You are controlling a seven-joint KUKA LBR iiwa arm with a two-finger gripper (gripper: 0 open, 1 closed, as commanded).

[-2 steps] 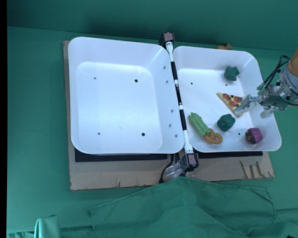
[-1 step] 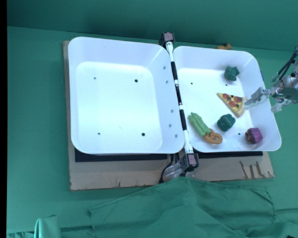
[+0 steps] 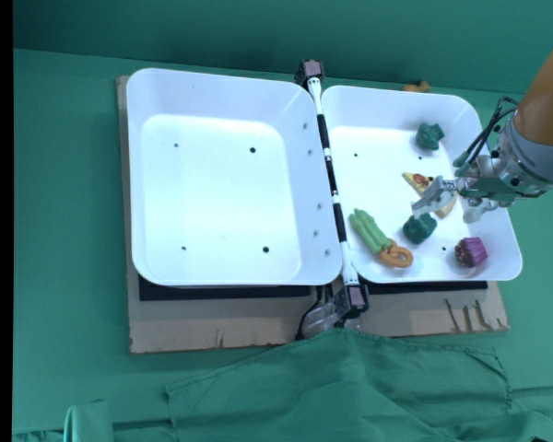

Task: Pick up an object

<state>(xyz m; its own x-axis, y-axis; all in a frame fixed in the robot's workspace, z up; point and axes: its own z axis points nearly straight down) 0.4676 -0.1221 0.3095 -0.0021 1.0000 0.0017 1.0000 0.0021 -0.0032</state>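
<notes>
Arm comes in from 3 o'clock, orange band at the frame's right edge, end effector (image 3: 440, 194) hanging over the right bin (image 3: 369, 109). Fingers point toward 9 o'clock; whether they are open or closed cannot be told from this angle, and nothing is clearly seen between them. Right bin holds the candidates. Pizza-slice toy (image 3: 414, 180), yellow with red dots, lies just at 10 o'clock of the fingertips, partly covered by them, touching or nearly so. Dark green chunk (image 3: 420, 228) sits just at 7 o'clock of the end effector, close below it. A tan piece (image 3: 447, 206) peeks out right under the fingers, identity unclear. Second dark green chunk (image 3: 429, 135) lies at 12 o'clock of the end effector, apart from it, near the bin's far wall. Light green veggie toy (image 3: 370, 229) lies at 8 o'clock, tilted diagonally, its lower end touching an orange ring (image 3: 397, 257). Purple cupcake-like toy (image 3: 470, 251) sits at 5 o'clock, near the bin's near-right corner. Left bin (image 3: 147, 99) sits side by side with the right one, a black-and-white striped bar (image 3: 327, 155) along the seam between them. Both bins rest on a cardboard sheet (image 3: 166, 334) on the green tabletop (image 3: 64, 201). Small orange thing (image 3: 416, 87) lies outside the right bin past its far rim. Green cloth (image 3: 350, 385) is bunched at 6 o'clock of the frame.
</notes>
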